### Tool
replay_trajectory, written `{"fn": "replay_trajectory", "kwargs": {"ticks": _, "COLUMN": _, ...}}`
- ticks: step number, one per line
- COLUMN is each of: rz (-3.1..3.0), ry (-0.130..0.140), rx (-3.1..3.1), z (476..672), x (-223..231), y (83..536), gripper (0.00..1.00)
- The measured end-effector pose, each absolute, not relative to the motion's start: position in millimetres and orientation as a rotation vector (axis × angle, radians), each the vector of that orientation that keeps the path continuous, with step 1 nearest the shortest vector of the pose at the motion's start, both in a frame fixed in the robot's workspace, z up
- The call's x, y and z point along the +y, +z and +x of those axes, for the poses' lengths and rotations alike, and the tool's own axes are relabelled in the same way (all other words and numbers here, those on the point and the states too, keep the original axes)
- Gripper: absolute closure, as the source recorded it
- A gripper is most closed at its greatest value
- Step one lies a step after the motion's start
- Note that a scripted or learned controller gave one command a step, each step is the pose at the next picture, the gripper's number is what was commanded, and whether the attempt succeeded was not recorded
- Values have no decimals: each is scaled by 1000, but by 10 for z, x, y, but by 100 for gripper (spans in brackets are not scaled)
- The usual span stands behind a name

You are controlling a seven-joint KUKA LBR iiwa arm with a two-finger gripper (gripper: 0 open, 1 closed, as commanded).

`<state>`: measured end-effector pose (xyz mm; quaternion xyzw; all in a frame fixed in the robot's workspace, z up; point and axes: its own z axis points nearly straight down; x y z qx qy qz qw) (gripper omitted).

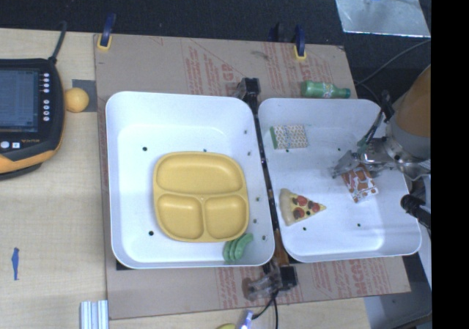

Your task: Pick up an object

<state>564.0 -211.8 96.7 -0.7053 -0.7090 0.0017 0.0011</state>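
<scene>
The end effector (pixel 357 166) hangs low over the right side of the right bin (pixel 322 243), just above a small red-and-white packet (pixel 362 184) lying on the bin floor; whether it is clenched or released cannot be told. A pizza slice (pixel 299 206) lies near the bin's left wall, and a patterned card (pixel 290 136) sits at the far left corner. The left bin (pixel 124 174) holds a yellow divided tray (pixel 200 196) and a green object (pixel 237 248) at its near right corner. A green bottle (pixel 324 89) lies on the surface beyond the right bin.
</scene>
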Motion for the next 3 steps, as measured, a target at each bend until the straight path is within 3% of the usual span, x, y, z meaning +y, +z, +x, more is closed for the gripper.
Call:
{"fn": "replay_trajectory", "kwargs": {"ticks": 1, "rz": -2210, "ry": 8, "rx": -2229, "z": 5640, "x": -2127, "y": 1072, "gripper": 100}}
{"fn": "replay_trajectory", "kwargs": {"ticks": 2, "rz": -2212, "ry": 4, "rx": -2226, "z": 5457, "x": -1650, "y": 1396, "gripper": 100}}
{"fn": "replay_trajectory", "kwargs": {"ticks": 3, "rz": -2212, "ry": 5, "rx": -2228, "z": 5651, "x": -741, "y": 1918, "gripper": 100}}
